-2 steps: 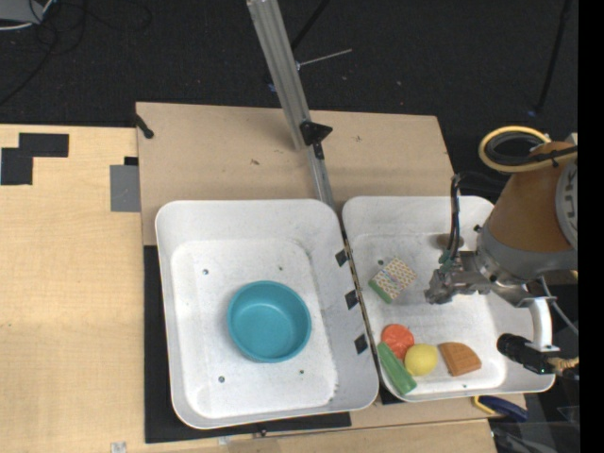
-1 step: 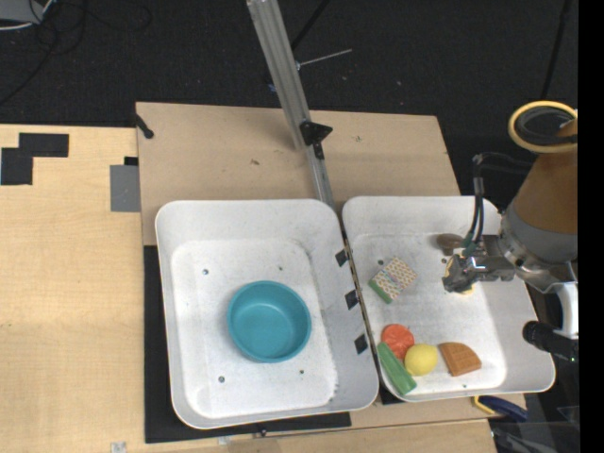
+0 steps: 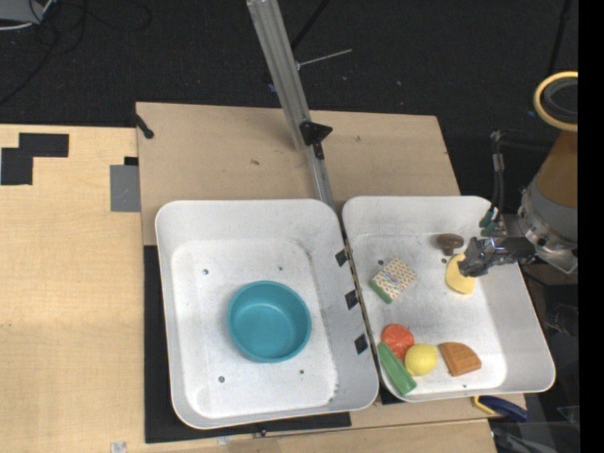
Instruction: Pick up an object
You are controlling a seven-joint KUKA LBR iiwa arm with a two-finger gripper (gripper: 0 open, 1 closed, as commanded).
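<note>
Camera view | jaws: state unclear, over yellow object [image 3: 461, 278] | object's long axis unclear

Even overhead light, bright white bins [image 3: 189, 225], dark surround, soft shadows, slightly grainy, mild softness throughout

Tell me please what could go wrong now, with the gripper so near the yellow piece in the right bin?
1. The gripper sits at the upper edge of the pale yellow piece, off its middle, so a grasp may slip or push it away.
2. A small brown object lies close beside the gripper and could be knocked.
3. The right bin wall is near, and the piece may slide against it.
</note>
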